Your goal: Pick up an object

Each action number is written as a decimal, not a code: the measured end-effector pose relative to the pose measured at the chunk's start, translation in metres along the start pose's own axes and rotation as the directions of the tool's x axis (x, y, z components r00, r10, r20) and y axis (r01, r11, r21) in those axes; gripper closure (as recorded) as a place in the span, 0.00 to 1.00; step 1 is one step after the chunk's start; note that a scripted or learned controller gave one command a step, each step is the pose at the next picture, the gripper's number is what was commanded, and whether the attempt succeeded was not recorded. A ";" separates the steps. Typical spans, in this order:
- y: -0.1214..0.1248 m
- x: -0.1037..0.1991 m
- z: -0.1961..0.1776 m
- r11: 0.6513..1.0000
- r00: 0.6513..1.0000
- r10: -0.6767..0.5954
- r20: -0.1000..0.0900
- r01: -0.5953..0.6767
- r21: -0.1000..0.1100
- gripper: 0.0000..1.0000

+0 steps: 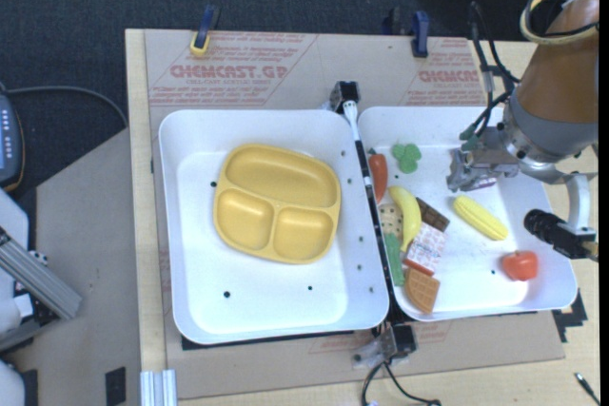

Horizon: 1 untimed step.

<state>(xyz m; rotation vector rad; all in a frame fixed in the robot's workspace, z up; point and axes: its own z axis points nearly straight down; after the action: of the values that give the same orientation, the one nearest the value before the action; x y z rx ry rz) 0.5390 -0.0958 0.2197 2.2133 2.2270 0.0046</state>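
My gripper hangs over the right bin, just above and left of a yellow corn cob. A red tomato-like piece lies near the bin's right front. A banana, a red pepper and a green broccoli piece lie along the bin's left side. A brown bar, a printed packet and an orange cracker sit toward the front. Nothing is visible between the fingers.
The left bin holds a yellow divided plate. A black divider clamp sits between the bins. Blue and yellow clamps hold the cardboard base at the back. The arm's orange band rises at the right.
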 end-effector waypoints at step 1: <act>0.036 0.038 0.000 1.000 1.000 0.000 0.001 0.000 -0.001 1.00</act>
<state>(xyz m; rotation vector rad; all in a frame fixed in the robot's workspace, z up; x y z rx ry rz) 0.5746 -0.0575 0.2196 2.2127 2.2256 0.0052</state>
